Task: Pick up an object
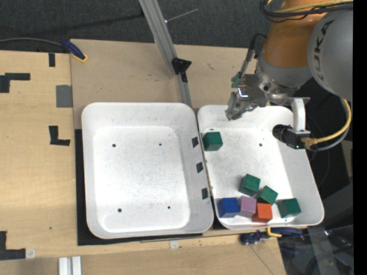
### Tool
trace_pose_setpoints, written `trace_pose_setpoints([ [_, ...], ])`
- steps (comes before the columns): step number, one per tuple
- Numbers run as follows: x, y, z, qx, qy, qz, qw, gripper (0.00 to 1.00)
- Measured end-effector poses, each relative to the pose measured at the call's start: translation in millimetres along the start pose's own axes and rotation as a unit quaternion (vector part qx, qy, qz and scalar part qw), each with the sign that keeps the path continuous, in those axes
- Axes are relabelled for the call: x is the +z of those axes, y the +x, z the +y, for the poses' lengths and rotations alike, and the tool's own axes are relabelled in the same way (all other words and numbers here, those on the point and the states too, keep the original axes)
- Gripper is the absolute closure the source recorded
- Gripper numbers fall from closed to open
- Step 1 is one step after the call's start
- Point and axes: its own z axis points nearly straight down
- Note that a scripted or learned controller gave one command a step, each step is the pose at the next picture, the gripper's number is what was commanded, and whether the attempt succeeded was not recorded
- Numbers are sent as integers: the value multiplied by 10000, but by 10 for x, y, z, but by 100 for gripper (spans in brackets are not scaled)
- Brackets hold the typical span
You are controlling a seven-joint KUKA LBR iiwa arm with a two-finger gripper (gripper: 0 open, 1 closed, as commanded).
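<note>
Tan wooden surface (34,171) seen from above at slant. Two shallow white bins set side by side on it, rims touching: left bin (92,119), right bin (312,193). Black mat (80,234) visible under left bin edge. Black tape marks (55,136) and grey patch (64,95) stuck at surface's left.

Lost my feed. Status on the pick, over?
Tool over right bin's far corner, nothing seen in it. Lone green block nearest. Other blocks clustered near edge.
</note>
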Motion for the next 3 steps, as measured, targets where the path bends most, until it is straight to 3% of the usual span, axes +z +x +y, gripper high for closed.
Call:
trace_pose_setpoints([
  [2, 338, 797, -487, 4, 15, -2, 10000, 100],
  [3, 305, 1266, -756, -8, 12, 3, 10000, 100],
])
